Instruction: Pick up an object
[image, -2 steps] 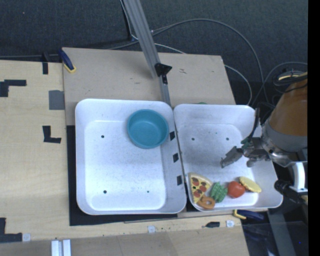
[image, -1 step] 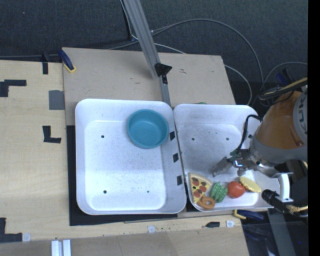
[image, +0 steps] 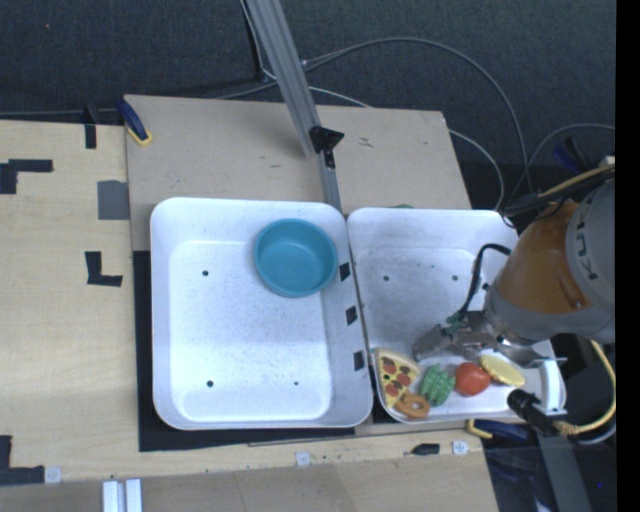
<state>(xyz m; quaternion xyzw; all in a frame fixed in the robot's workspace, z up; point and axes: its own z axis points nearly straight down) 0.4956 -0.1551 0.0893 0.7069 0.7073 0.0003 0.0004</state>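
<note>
Right bin (image: 420, 260) as landmark. Gripper (image: 455, 338) low over its near right part, finger spread and any hold cannot be told. Along its near edge: pizza slice toy (image: 397, 382), green vegetable toy (image: 436, 384), red tomato toy (image: 472, 378), yellow piece (image: 502, 370). Blue bowl (image: 295, 257) in left bin (image: 200, 330), beyond its left wall.

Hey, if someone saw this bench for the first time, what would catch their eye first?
Likely the blue bowl, alone near the top edge of the left bin. Next, the colourful toy food huddled in the near corner of the right bin: a pizza slice, a green piece, a tomato and a yellow piece. The arm with its orange band leans in from the right, its gripper just above that pile.
</note>
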